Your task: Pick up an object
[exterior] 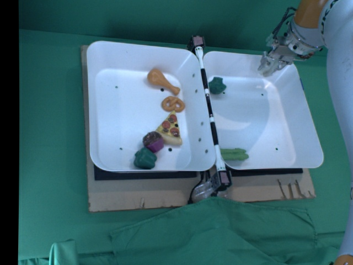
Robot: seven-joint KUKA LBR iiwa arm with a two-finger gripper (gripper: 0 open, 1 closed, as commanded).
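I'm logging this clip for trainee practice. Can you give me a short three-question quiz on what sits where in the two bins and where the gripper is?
1. True or false: the pizza slice lies in the left bin.
2. Which toy lies nearest the gripper? A) chicken drumstick B) dark green pepper in the right bin C) green bean pods
3. Fill in: the pretzel sits between the drumstick and the ____.

Key
1. True.
2. B; the gripper is over the right bin's far edge, and that pepper lies near the same bin's far left corner.
3. Pizza slice.
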